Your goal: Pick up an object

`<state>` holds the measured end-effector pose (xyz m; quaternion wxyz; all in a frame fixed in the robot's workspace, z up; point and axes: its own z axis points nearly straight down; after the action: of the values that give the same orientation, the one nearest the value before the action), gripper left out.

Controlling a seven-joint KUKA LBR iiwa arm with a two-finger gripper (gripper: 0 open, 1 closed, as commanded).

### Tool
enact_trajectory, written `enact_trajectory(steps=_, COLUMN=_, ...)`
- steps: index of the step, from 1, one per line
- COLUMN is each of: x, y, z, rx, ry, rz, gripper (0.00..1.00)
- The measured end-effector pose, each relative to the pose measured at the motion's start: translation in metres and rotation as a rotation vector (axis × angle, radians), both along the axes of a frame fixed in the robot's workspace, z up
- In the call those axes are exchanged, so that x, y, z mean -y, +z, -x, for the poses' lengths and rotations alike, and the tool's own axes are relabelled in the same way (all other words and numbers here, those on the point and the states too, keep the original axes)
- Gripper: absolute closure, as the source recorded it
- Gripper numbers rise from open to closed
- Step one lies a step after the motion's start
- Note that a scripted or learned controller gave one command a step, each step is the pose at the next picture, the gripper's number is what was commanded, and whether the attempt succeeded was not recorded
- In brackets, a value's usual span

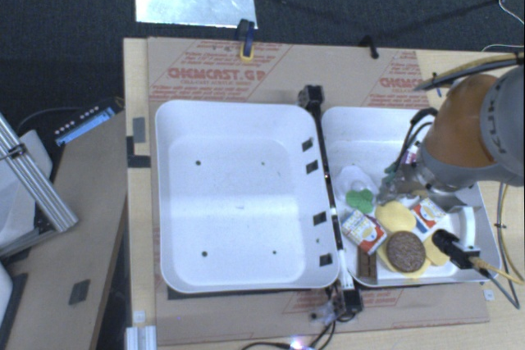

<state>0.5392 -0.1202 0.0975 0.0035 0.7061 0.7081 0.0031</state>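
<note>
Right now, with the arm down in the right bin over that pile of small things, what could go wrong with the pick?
1. The tool is low among crowded items: the green piece, the pale yellow round piece and the red and white carton lie close together, so it may nudge or catch two.
2. The brown ridged disc and neighbours sit near the right white bin's front wall, so a push could jam them there.

One fixed camera looks down at a slant from above the worktop point(205, 61), taking in both white bins point(238, 201).
</note>
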Motion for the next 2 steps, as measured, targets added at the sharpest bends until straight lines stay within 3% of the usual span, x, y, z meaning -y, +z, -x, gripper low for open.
enact_trajectory(steps=1, x=-0.004, y=0.339, z=-0.064, rx=0.014, ry=0.004, rz=0.004, gripper=1.0)
enact_trajectory(steps=2, x=-0.018, y=0.344, z=-0.042, rx=-0.005, ry=0.002, rz=0.0, gripper=1.0)
